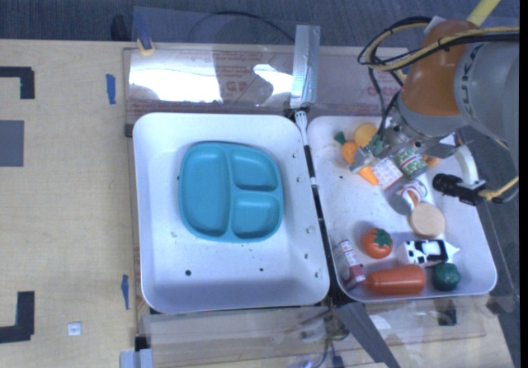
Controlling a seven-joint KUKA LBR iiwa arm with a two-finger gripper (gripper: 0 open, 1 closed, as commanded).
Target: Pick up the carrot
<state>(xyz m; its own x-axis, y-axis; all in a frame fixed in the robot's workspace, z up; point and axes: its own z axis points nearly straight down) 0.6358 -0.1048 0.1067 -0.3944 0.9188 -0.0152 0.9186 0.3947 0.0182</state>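
Note:
The carrot (pixel 350 151) is orange with a small green top. It lies in the upper left part of the right bin (pixel 474 234), its green end toward the bin's back left corner. My gripper (pixel 376 152) is low over the bin just to the right of the carrot and partly overlaps it, so the carrot's lower end is partly hidden. Whether it touches the carrot cannot be told. The grey arm with its orange band (pixel 436 82) reaches in from the right above it.
Close around the gripper lie a yellow-orange fruit (pixel 365 135), a white packet (pixel 384 170) and small cans (pixel 411 162). Nearer the front are a biscuit (pixel 427 219), tomato (pixel 379 243), cow toy (pixel 426 252), red sausage (pixel 396 279) and green item (pixel 446 276). A blue divided plate (pixel 229 191) sits in the left bin (pixel 157 259).

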